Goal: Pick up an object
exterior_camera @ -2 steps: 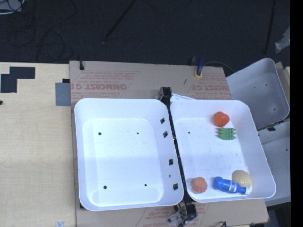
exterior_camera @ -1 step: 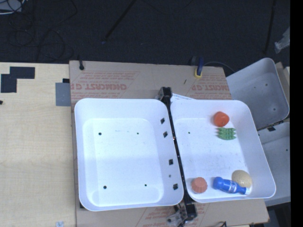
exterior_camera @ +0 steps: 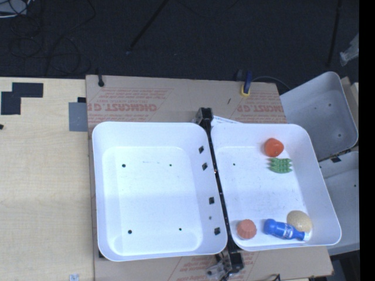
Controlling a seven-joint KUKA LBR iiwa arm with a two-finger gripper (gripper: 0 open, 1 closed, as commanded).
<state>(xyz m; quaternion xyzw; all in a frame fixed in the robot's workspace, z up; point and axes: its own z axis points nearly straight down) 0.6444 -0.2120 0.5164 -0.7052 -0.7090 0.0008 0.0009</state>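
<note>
Bins sit side by side on a sheet of printed cardboard [exterior_camera: 152,101], which lies on a pale wooden bench [exterior_camera: 41,174]. The left bin [exterior_camera: 96,174] and the right bin [exterior_camera: 252,186] touch along their inner walls, and we see a black clip [exterior_camera: 204,116] at the far end of that seam.

All the loose things we can pick out lie in the right bin. Near its far right corner sits an orange-red ball [exterior_camera: 273,147], and just beside it on the near side lies a small green ridged piece [exterior_camera: 280,165]. Along the near wall we find three more. A pinkish-orange round piece [exterior_camera: 246,229] sits toward the seam. A blue bottle [exterior_camera: 283,230] lies on its side just to the right of it. A beige round lump [exterior_camera: 299,220] touches the bottle's far right end. The two groups are well apart, with bare white floor between them.

At the far edge of the cardboard stands a yellow and blue clamp [exterior_camera: 246,84]. A grey metal plate [exterior_camera: 319,110] tilts up beyond the right bin's far corner.

Whether the gripper is open or closed we cannot tell.
</note>
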